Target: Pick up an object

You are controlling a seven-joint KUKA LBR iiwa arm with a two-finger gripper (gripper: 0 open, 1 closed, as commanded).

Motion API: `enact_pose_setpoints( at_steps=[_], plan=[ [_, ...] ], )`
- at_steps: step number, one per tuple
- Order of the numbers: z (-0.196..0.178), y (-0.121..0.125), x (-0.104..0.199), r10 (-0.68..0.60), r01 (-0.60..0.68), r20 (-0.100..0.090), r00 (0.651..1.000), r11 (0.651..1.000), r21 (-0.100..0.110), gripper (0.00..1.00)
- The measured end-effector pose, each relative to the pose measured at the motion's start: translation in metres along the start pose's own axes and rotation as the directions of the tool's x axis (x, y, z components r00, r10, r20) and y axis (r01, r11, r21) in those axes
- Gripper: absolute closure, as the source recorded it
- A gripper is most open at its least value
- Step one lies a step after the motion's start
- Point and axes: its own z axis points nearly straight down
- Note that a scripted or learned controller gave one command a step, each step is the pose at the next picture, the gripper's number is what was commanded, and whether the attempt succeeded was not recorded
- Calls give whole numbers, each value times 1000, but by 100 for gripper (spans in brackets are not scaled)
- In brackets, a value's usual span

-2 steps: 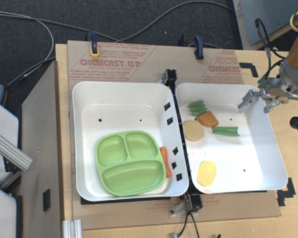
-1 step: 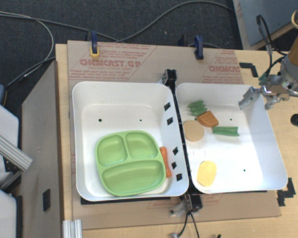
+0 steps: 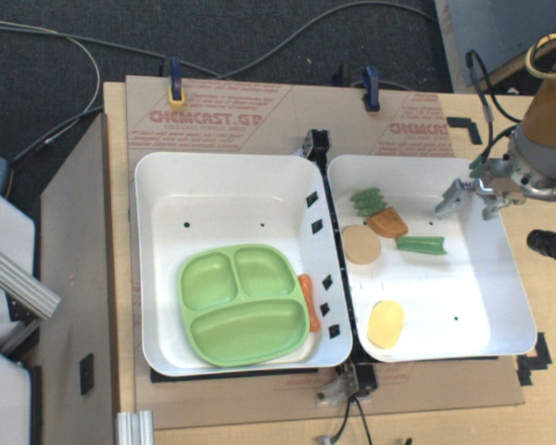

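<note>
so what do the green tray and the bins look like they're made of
The green tray looks like moulded matte plastic: one even colour, rounded compartment walls, soft highlights. The left bin and right bin seem to be thin, smooth white plastic with gently curved rims and a faint sheen, though coated metal can't be ruled out from this view.

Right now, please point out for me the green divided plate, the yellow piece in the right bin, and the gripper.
green divided plate (image 3: 246, 304): camera view, on the ridge above its large lower compartment.
yellow piece (image 3: 385, 324): camera view, on the middle of its top face.
gripper (image 3: 468, 199): camera view, midway between its fingertips.
</note>
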Motion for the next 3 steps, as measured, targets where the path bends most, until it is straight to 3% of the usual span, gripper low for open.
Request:
enact_pose_setpoints(
  at_steps=[1, 2, 3],
  plan=[
    [63, 1, 3, -1, 1, -1, 1000, 1000, 1, 0],
    [80, 2, 4, -1, 1, 1, 1000, 1000, -3, 0],
    [68, 3, 4, -1, 1, 1, 1000, 1000, -8, 100]
  ],
)
